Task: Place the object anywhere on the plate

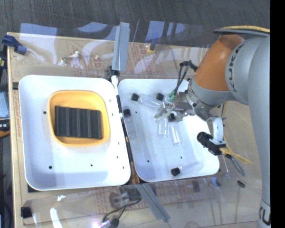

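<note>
gripper [167, 109] sits low over the right bin [147, 170] among clear vials [175, 134]; we cannot tell what its state is; we see the yellow plate [76, 99] in the left bin [38, 170], bearing a dark ribbed block [79, 122].

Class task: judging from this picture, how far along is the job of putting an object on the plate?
Done: nothing yet; the plate holds only a dark ridged block. In hand: the gripper is low in the right bin among clear vials. Left: grasp one, carry it over, set it down.
</note>
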Motion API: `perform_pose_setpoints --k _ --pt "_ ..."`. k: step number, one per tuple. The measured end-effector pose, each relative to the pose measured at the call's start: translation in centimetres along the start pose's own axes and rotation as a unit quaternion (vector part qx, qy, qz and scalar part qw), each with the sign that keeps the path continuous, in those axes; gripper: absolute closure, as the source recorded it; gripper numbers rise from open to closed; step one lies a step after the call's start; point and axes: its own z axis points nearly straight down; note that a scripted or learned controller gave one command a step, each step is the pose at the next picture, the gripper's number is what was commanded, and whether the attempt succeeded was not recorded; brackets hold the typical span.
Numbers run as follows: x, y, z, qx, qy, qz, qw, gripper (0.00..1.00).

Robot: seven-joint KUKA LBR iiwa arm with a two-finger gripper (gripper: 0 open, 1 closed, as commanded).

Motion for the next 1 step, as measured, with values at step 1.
perform_pose_setpoints --k 1 --pt "5.25 2.69 -5.72 -0.001 0.0 -0.109 0.994 1.0"
